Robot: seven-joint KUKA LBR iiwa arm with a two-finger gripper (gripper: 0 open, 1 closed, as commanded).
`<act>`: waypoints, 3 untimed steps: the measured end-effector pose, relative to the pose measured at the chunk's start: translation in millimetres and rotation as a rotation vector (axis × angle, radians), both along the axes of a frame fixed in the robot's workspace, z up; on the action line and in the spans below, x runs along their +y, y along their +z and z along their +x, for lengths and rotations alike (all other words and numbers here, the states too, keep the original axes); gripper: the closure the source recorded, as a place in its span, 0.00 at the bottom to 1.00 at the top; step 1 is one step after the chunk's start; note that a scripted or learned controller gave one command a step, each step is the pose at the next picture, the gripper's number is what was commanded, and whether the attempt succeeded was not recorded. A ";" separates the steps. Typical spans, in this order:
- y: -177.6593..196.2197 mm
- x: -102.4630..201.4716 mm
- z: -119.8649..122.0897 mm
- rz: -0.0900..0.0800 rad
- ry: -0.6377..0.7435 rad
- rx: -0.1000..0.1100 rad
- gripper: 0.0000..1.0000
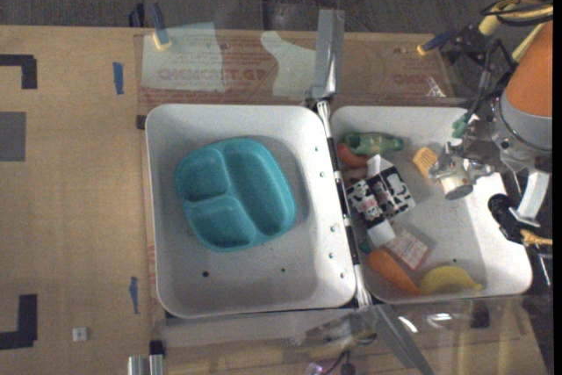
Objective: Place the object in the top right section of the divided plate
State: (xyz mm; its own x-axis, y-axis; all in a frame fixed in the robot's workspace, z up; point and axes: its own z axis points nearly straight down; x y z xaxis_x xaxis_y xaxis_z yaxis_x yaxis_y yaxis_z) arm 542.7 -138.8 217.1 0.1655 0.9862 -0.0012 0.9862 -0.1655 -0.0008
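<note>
Gripper (pixel 457 176) sits at right of frame over the right bin (pixel 492 272), toward its upper right; can't tell its state from this slant.

No object visibly held, so the task's thing is probably among the bin clutter to the gripper's left and lower left:
- green bottle (pixel 373 141) at top
- small orange piece (pixel 425 159)
- cow-print carton (pixel 380 198), long axis running upper left to lower right
- carrot (pixel 392 270)
- banana (pixel 450 280) at bottom

Teal divided plate (pixel 235 191) lies in the left bin (pixel 176 277), well left of the gripper, its sections bare. Target top right section means a long leftward carry.
</note>
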 end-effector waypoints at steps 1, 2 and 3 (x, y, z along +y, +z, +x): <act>-33.2 76.5 -38.2 0.003 0.215 0.002 1.00; -33.2 149.7 -43.0 0.002 0.115 0.003 1.00; -33.2 148.2 -50.5 0.003 0.203 0.003 1.00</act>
State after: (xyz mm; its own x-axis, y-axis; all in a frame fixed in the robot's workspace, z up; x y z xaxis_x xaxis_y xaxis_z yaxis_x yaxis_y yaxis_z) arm 492.2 9.4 183.9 -0.0366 0.9993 0.0012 0.9993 0.0366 -0.0044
